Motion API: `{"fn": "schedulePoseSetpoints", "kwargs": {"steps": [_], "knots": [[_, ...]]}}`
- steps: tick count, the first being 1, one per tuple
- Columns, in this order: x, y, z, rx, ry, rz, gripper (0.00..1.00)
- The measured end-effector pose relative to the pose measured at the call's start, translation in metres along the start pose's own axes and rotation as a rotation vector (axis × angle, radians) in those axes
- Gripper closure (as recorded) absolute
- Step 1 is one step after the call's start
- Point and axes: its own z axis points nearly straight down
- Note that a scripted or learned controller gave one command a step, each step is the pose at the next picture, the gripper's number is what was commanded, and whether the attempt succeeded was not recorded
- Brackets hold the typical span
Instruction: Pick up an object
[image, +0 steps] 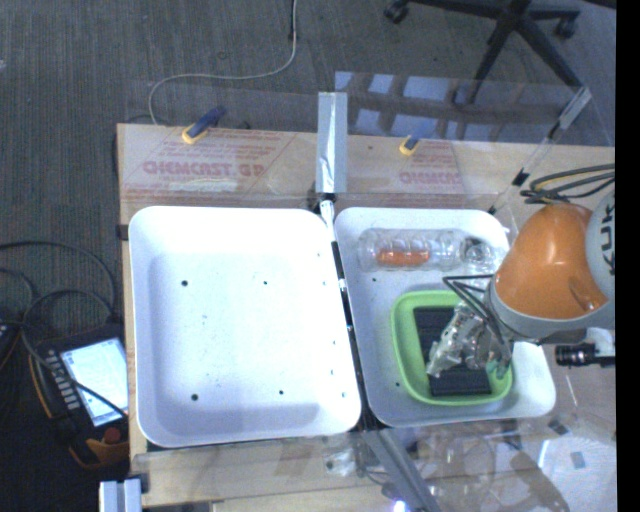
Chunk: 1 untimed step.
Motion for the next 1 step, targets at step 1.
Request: {"fn": "schedulePoseSetpoints", "kwargs": {"steps": [1], "knots": [[-0.0676,0.0201,-0.1389,0.004,0.03,0.332,1.0]]}}
